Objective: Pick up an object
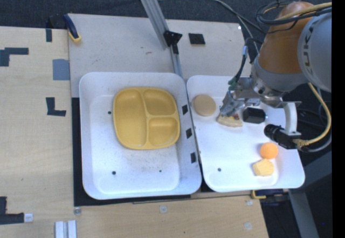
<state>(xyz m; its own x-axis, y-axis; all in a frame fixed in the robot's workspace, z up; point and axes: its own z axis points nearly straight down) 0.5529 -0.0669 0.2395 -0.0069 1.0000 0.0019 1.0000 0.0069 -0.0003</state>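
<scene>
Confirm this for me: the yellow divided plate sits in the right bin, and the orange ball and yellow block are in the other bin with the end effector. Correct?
Not quite. The camera view shows the yellow divided plate in the left bin, not the right. The rest stands: the orange ball and yellow block are in the other bin, where the end effector is.

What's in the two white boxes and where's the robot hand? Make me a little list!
left bin: yellow plate with three sections
right bin: tan disc, orange ball, yellow chunk, pale piece
gripper: low over the right bin, at the pale piece beside the disc
ball and chunk: close together, near the bin's right corner
</scene>
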